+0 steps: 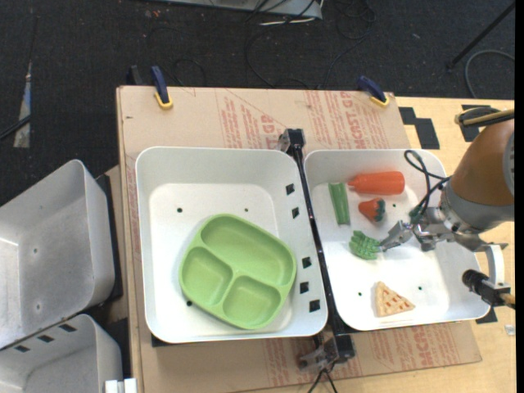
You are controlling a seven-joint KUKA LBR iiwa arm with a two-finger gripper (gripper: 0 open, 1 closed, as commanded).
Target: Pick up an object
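your gripper [396, 237] sits low in the right bin [426, 313], its tip at the green leafy toy [364, 245]; whether it is released or clenched you cannot tell. you risk nudging the toy away and closing on nothing, or catching the red toy [372, 210] nearby. the red print on the cardboard [229, 117] reads mirrored and is not legible.

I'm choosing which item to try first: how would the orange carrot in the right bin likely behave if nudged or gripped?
The carrot looks rounded and tapered, lying on its side on the right bin, so it may roll if pushed across its length. Its smooth, glossy look suggests a light, stiff plastic toy that might slip between the fingers. A grip across its thicker middle seems safest.
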